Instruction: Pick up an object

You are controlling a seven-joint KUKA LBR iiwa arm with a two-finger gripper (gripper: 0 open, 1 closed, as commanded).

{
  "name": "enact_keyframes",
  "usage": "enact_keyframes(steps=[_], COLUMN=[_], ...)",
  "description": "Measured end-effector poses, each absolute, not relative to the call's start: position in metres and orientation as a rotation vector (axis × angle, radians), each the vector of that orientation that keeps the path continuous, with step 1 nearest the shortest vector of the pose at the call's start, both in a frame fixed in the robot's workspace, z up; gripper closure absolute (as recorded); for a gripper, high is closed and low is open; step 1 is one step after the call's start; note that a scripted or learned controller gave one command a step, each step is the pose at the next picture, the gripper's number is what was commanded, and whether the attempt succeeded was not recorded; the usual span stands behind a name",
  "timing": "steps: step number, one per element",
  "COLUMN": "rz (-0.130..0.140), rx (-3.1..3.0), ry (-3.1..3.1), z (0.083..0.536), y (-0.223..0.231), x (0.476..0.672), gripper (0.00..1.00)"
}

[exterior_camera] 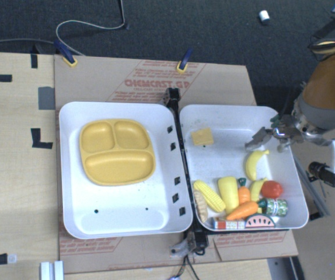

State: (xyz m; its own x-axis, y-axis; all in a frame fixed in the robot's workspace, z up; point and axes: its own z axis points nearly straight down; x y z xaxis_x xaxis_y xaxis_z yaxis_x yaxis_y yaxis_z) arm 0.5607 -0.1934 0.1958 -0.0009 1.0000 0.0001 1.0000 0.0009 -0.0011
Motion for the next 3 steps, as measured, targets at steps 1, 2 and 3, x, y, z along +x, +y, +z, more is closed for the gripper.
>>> enact_keyframes(steps=[1, 2, 3], rz=[-0.002, -0.003, -0.001], rx=[-2.222, -2.223, -2.22], ry=[-2.224, -2.226, -2.225], z=[0.086, 0.096, 0.206], y=[-0.2, -0.2, -0.164], x=[0.572, 0.573, 0.536], gripper=[0.0, 1.0, 1.0])
